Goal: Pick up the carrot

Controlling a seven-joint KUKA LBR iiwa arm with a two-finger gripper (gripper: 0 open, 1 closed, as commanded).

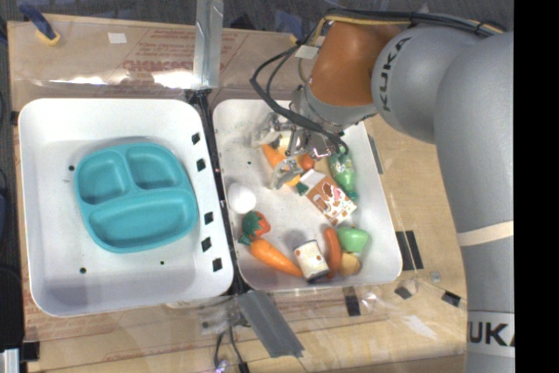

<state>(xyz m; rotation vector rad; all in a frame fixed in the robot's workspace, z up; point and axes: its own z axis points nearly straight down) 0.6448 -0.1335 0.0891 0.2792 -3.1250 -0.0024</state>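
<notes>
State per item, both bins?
gripper: down in the right bin, fingers unclear
carrot: lying flat near the bin's front, untouched
teal divided plate: flat in the left bin
white ball: resting by the right bin's left wall

Two shallow white bins point(52, 275) of smooth, slightly glossy plastic sit on a matt tan cardboard bench point(113, 48). A turquoise divided plate point(135, 196) looks like smooth plastic. An orange carrot point(272, 256) appears glossy plastic. The grey arm point(463, 109) has a satin finish.
</notes>
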